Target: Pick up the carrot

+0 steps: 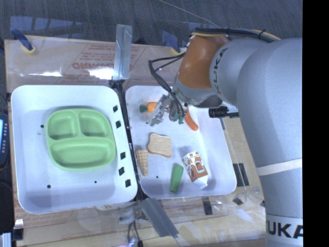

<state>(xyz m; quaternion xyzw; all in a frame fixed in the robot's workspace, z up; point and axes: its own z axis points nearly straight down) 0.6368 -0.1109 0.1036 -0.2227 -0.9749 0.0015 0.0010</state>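
Carrot [191, 121], orange, lies at the far end of the right bin [221, 158], partly under the end effector [167, 112], whose finger state I cannot tell. Nearer in that bin: bread slice [160, 145], waffle cone [142, 161], green pickle [176, 178], printed carton [195, 168]. Left bin [25, 153] carries a green divided plate [80, 138].

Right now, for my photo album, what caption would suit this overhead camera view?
Robot arm's gripper hovering over a carrot among toy foods in the right bin; green plate in the left.
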